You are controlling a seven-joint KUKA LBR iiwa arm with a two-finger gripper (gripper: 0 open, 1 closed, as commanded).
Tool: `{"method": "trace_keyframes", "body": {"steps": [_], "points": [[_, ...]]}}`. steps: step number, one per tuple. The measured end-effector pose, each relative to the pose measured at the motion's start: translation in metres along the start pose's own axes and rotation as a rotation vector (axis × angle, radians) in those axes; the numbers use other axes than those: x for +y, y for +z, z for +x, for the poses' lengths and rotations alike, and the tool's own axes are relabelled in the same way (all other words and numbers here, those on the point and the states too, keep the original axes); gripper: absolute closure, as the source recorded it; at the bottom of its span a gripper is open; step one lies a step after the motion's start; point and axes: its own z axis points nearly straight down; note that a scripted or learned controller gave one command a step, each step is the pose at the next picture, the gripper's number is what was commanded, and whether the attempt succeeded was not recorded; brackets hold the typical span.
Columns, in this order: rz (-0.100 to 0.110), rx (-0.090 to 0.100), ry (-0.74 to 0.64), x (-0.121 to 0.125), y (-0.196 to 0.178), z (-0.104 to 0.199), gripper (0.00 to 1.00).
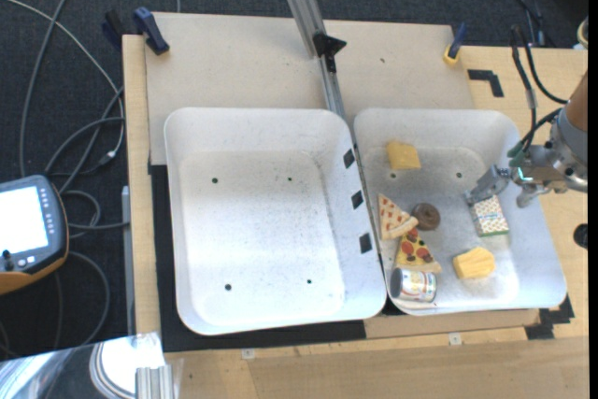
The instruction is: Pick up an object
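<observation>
Nearest, a can point(414, 285), cheese point(475, 263) and pizza slices point(405, 234) are lying ungrasped in the right bin point(547, 271). Farther back, the hand point(493, 185) is hovering just above a packet point(490, 218); whether it is gripping anything, I cannot tell. Lifting remains.

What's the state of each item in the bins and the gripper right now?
Gripper: low in right bin, over the packet's top end; grasp unclear.
Packet: lying flat.
Can: on its side.
Pizza slices: flat.
Cheese blocks: resting loose.
Donut: flat.
Left bin: level.
</observation>
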Motion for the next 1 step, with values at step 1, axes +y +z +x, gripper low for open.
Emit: {"method": "trace_keyframes", "body": {"steps": [1], "points": [[-0.006,-0.001,-0.001,0.0011,-0.0026,0.0000,0.00]]}}
